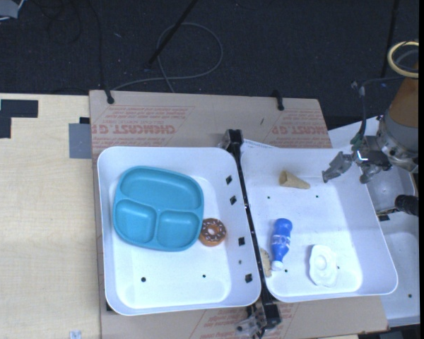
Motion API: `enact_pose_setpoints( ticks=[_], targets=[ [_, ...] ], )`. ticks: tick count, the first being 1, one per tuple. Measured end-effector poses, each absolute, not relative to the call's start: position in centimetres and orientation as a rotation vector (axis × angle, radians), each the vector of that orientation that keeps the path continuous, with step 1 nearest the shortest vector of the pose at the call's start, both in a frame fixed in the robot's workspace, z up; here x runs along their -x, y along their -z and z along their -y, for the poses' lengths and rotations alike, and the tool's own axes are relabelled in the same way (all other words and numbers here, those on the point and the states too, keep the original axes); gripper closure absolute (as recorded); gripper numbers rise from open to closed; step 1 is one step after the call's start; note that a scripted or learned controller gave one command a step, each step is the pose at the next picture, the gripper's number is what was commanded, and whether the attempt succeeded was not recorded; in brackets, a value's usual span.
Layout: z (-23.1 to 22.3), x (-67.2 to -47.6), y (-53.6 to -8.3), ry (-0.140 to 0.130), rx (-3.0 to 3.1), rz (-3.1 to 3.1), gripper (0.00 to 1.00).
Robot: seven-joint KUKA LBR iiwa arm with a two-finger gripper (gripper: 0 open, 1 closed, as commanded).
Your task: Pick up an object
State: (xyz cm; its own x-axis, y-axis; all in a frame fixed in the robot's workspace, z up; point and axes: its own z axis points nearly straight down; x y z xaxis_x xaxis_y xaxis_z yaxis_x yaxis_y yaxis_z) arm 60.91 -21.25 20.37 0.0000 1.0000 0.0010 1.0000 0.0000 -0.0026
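1. I see the gripper (355, 164) at the right bin's (353, 210) far right rim, fingers spread, nothing between them.
2. In that bin lie a tan wedge (294, 181), a blue bottle (280, 241) and a white disc (323, 265).
3. The left bin (169, 288) holds a blue tray (157, 207) and a donut (213, 232).

The arm (403, 119) (grey, orange-banded) is cut off at the right edge.
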Motion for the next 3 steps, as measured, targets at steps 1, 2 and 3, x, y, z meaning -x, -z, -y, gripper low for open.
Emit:
enact_pose_setpoints(
  ticks=[1, 2, 3],
  targets=[
    [21.0, -59.9, -14.5, -0.006, 2.216, 2.217, 0.0],
    [20.8, -59.8, -9.1, -0.005, 2.216, 2.217, 0.0],
    [20.9, -59.9, -10.5, -0.002, 2.219, 2.22, 1.0]
  ],
)
